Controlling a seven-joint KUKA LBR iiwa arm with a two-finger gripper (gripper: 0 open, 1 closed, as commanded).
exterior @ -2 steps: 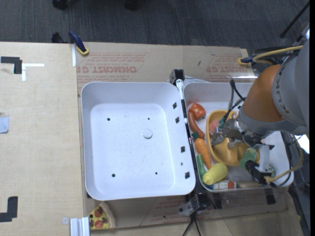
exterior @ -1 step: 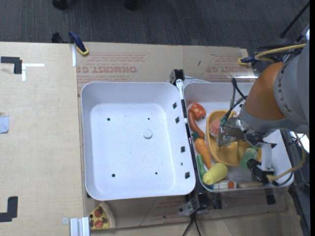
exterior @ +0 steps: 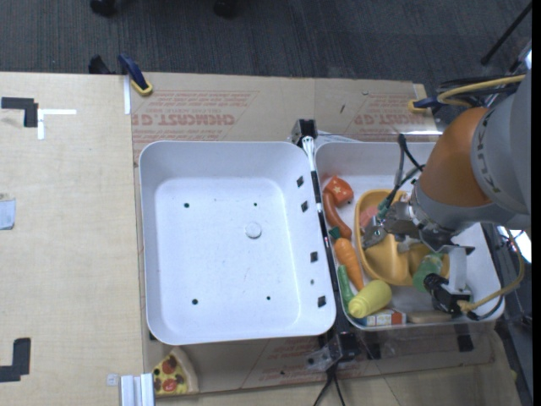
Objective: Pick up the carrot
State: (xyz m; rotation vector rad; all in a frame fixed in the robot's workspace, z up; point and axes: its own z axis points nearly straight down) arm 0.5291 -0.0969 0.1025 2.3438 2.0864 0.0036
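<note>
The left bin (exterior: 169,252) is passed over; the carrot (exterior: 347,260) is found in the right bin (exterior: 363,155), against its left wall, its long axis running from upper left to lower right, between an orange-red toy (exterior: 337,191) and a yellow bottle (exterior: 369,297). The gripper (exterior: 390,222) is seen beside it over a yellow bowl (exterior: 385,260); whether its pincer is apart or together cannot be told. A leftward shift is judged necessary, with closure across the carrot's width.

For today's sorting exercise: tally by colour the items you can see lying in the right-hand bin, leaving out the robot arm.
Orange: 2, the carrot and a rounder orange piece.
Yellow: 2, a bowl-shaped piece and a yellow cylinder.
Green: 1, a small green item.
Total: 5 clearly seen; the arm hides part of the right bin, so more may lie beneath.
</note>
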